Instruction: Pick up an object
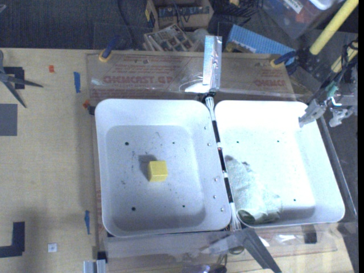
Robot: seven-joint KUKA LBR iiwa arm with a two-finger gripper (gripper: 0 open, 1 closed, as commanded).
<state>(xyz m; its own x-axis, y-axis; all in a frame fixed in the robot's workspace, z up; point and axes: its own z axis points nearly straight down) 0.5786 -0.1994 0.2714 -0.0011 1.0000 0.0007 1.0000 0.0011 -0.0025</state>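
Your gripper (335,104) sits off the right bin's (324,147) far right corner, holding nothing; you cannot tell its state. Nearer the camera and to its left, a rolled towel (250,192) lies against the divider. Farthest left, the yellow block (158,170) rests alone mid-bin, an easy pick.

Robotics lab: wooden bench (45,169), clamped white bins (114,118), cable clutter (170,4) behind.
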